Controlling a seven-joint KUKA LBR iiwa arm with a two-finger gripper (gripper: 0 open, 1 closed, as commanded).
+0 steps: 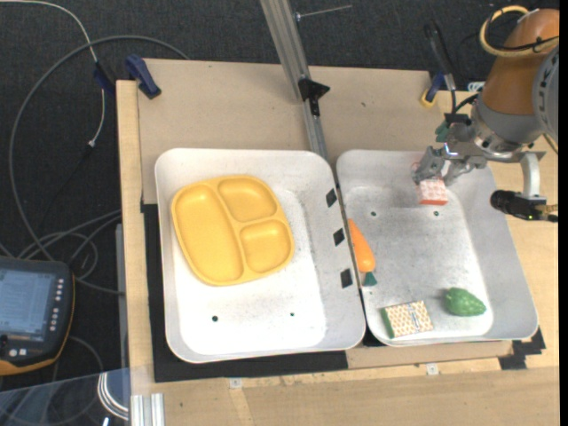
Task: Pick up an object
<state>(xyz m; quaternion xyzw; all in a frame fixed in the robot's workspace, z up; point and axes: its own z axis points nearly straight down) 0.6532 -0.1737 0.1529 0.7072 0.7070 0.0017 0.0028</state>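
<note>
My gripper [432, 177] hangs over the far part of the right bin [501, 247], below the orange-banded wrist. A small white block with a red lower edge [433, 192] sits between its fingertips, and the fingers are shut on it. An orange carrot [360, 247] lies along the right bin's left wall. A green lumpy item [464, 303] rests near the front right corner. At the front edge lies a flat patterned tan packet [407, 319].
The left bin [266, 331] holds a yellow three-compartment plate [232, 229]. A metal pole [288, 34] slants up from between the bins. Blue clamps sit on the bench's far corners, and a black part [519, 204] juts out by the right bin's right rim.
</note>
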